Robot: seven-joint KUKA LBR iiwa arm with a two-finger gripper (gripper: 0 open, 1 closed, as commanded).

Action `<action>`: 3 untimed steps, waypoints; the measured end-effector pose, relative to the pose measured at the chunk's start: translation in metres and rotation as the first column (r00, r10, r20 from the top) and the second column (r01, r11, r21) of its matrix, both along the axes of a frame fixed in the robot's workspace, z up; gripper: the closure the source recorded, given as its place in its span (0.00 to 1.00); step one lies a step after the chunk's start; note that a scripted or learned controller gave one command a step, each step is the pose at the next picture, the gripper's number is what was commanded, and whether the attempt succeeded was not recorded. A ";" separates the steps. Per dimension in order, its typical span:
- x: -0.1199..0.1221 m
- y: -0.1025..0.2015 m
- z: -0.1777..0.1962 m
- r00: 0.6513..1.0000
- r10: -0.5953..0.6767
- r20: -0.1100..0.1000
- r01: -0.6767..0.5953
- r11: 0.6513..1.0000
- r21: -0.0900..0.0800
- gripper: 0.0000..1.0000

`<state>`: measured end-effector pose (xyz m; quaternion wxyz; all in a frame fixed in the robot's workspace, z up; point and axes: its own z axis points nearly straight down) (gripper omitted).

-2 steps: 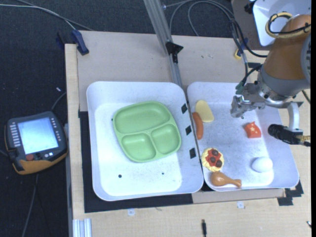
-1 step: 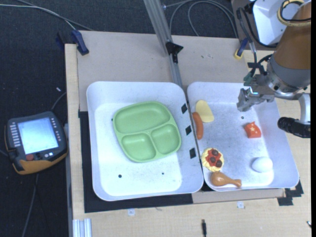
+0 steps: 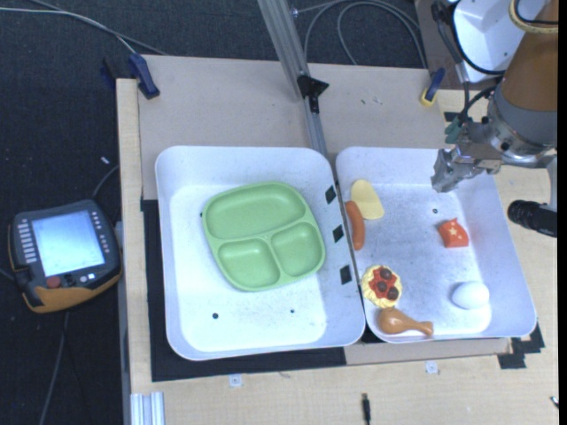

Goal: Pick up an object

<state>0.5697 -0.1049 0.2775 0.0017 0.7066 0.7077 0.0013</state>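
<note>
While the gripper (image 3: pixel 446 177) hangs above the right bin (image 3: pixel 496 237) (its grip unreadable), glossy red wedge (image 3: pixel 454 234), smooth white egg (image 3: pixel 469 295).

Pale wooden counter (image 3: pixel 230 104), rectangular, seen at a slant. Two shallow white plastic bins lie directly on it, side by side, inner rims touching: left bin (image 3: pixel 190 312), right bin (image 3: pixel 505 264). A black mat (image 3: pixel 159 361) shows under the bins along their near and left edges. Two blue clamps grip the far edge: one at the left corner (image 3: pixel 142 75), one toward the right (image 3: pixel 432 85).
</note>
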 end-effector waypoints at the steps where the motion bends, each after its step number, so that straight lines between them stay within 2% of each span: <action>1: -0.015 0.046 -0.021 1.000 0.003 -0.009 -0.003 1.000 0.004 1.00; 3: -0.066 0.156 -0.032 1.000 0.005 -0.010 -0.005 1.000 0.004 1.00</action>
